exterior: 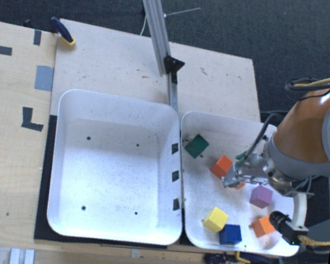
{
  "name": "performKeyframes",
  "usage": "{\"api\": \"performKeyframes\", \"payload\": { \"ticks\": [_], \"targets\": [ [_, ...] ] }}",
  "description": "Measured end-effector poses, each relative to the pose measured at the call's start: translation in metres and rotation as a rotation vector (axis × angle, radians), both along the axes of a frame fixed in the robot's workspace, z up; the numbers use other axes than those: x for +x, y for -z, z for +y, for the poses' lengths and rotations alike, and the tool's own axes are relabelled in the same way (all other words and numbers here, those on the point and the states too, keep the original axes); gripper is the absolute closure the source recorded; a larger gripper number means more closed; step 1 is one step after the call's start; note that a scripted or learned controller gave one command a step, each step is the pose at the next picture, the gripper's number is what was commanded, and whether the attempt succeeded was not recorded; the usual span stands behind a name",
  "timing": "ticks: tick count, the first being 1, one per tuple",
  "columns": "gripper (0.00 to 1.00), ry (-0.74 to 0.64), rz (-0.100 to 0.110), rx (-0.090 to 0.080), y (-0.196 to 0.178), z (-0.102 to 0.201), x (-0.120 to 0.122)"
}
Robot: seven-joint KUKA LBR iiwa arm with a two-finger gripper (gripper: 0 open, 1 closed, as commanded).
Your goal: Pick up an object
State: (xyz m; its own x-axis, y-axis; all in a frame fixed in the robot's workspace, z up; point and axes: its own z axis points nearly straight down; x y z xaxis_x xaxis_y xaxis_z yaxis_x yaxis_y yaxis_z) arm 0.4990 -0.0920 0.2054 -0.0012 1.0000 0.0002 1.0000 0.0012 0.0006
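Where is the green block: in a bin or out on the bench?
In a bin. The green block lies on the floor of the right bin, near its upper left corner, apart from the gripper.

The scene is evenly and fairly brightly lit from overhead, with no harsh hotspots. The two white bins (116, 164) come close to overexposure; their floors look washed out, with faint speckling and soft grey shading along the inner walls. Shadows are short and soft: small dark patches hug the coloured blocks at the right of the frame, and the arm (310, 139) casts a diffuse shade beneath itself. The dark carpet across the top of the frame stays dim and slightly grainy. Sharpness is moderate throughout; fine edges look soft and compressed, especially in the lower right corner. Straight lines show little visible bending near the frame edges.
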Motion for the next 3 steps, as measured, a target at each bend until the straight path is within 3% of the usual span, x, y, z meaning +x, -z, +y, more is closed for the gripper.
{"api": "performKeyframes", "payload": {
  "ticks": [1,3],
  "targets": [
    [1.00,-0.007,0.001,0.002,-0.001,0.055,0.027],
    [1.00,-0.007,0.002,0.002,-0.012,0.166,0.051]
  ]
}}
